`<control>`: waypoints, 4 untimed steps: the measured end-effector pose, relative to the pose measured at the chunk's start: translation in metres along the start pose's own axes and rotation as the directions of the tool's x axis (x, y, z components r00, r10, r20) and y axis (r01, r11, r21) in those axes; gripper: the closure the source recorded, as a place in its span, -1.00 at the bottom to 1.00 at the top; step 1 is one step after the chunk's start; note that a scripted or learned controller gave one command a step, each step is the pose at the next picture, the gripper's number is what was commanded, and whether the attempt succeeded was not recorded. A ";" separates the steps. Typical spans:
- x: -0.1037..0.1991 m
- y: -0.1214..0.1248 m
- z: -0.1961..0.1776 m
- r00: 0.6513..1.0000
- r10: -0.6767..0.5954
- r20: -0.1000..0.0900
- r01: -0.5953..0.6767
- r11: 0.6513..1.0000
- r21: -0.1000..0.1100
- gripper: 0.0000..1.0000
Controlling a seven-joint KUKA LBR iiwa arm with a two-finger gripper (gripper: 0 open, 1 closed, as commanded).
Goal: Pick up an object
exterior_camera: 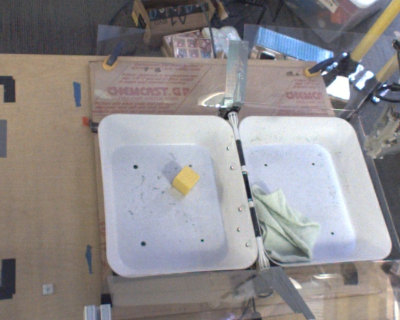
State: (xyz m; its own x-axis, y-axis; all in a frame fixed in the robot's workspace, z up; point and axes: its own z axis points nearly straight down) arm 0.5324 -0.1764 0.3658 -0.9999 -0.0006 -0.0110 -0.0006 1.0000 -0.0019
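Pale green cloth (284, 224) crumpled in the right bin (367, 179).
Yellow block (185, 181) sits in the left bin (113, 179).

Two shallow bins are set side by side on the bench (40, 179), their inner rims touching along a seam that runs front to back. In the left bin (113, 152) a small block (185, 181) lies on the floor, slightly behind the middle and well apart from every wall. In the right bin (340, 172) a crumpled cloth (287, 225) is found at the front left corner — pressed against the seam side and reaching up to the front rim. Behind both bins a flat board (153, 89) is laid, held at its far corners by two clamps (111, 60). Beyond the board, off the bench, a cardboard box (170, 12) and other clutter are seen.
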 end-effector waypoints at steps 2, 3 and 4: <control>-0.055 0.038 0.037 0.752 -0.659 0.002 0.659 0.752 -0.002 1.00; -0.096 0.037 0.046 0.482 -0.876 0.004 0.876 0.482 -0.002 1.00; -0.107 -0.012 0.091 0.300 -0.954 0.003 0.954 0.300 -0.007 1.00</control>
State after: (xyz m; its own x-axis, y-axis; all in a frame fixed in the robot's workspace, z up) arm 0.6400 -0.1883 0.2763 -0.2998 -0.9540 -0.0044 -0.9540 0.2998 -0.0041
